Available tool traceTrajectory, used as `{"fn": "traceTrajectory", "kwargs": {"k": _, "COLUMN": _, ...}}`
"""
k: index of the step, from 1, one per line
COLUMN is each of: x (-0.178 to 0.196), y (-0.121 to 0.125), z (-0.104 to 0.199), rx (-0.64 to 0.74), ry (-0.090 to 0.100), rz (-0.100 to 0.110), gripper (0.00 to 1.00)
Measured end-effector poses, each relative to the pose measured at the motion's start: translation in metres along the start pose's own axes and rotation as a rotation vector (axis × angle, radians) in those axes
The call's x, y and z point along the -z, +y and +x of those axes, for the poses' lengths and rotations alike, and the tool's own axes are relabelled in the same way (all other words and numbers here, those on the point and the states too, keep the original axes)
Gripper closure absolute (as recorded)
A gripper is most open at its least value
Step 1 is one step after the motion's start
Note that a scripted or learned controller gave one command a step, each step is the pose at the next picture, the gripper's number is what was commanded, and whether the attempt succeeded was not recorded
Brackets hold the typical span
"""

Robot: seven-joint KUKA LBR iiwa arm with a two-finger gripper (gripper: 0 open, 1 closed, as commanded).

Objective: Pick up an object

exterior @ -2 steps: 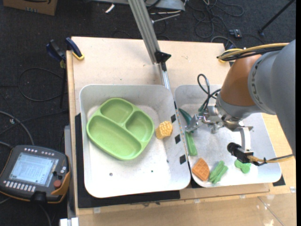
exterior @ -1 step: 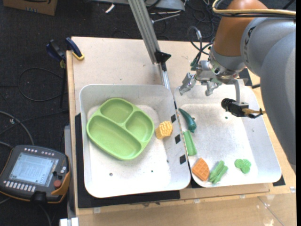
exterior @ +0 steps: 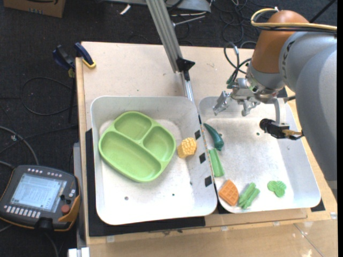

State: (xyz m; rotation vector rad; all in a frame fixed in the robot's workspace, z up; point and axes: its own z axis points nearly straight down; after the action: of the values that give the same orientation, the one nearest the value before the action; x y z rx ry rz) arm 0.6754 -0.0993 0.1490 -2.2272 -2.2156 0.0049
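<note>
The end effector (exterior: 234, 105) hangs over the far edge of the right bin (exterior: 300, 167), its two fingers spread apart with nothing between them. All places below are given relative to that right bin.

Several small toy foods lie inside it, any of which could serve as the object to pick up. A dark green pepper-like piece (exterior: 214, 135) sits near its left wall, toward the far side, and just in front of it a lighter green stalk (exterior: 216, 162) lies lengthwise along the same wall. At the bin's near left corner rests an orange waffle-textured piece (exterior: 229, 192), with a green bean-like piece (exterior: 248, 195) just beside it and a small green leafy piece (exterior: 277, 187) a little further toward the near right. A yellow corn piece (exterior: 186, 148) lies outside the bin, just past its left wall, in the left bin (exterior: 144, 208) beside a green divided plate (exterior: 137, 145).

The pieces look like hollow moulded plastic: probably light, stiff and rather smooth, so they may slip or skid if pinched off centre. The dark green pepper is nearest the end effector and seems the likeliest pick; closing across its narrow middle, fingers set crosswise to its length, would probably hold best. Its closeness to the wall may crowd one finger.
</note>
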Motion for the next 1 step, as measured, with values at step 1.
{"fn": "traceTrajectory", "kwargs": {"k": 1, "x": -0.0576, "y": -0.031, "z": -0.0511, "rx": -0.001, "ry": 0.001, "rz": 0.005, "gripper": 0.0}}
